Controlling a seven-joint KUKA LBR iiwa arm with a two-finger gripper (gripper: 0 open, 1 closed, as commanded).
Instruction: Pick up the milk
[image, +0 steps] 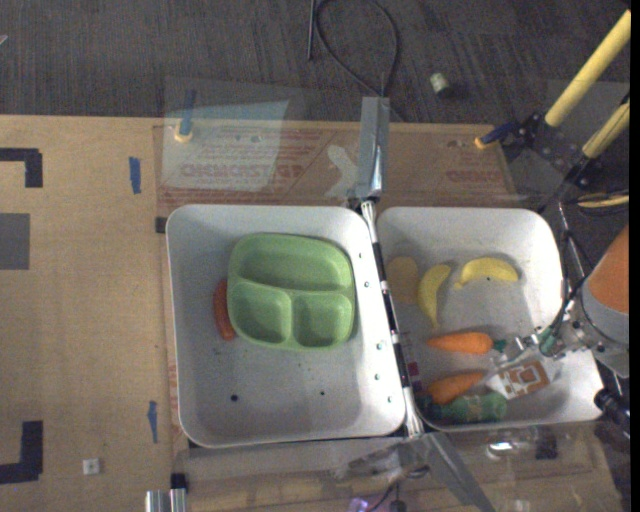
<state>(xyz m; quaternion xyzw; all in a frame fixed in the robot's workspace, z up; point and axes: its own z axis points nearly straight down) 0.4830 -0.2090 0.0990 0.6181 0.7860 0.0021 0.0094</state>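
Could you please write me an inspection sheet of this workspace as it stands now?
Surface: tan bench bearing two white bins, left bin and right bin, side by side.
Job's things: milk carton lying in the right bin near its front right.
Clutter: green divided plate in the left bin with an orange item at its left edge; two bananas, two carrots and a green item in the right bin.
Claw: claw low over the right bin, just beside the milk; grip cannot be judged.
Cables: black cable looping on the floor behind.
Surroundings: dark carpet; yellow poles at the upper right.
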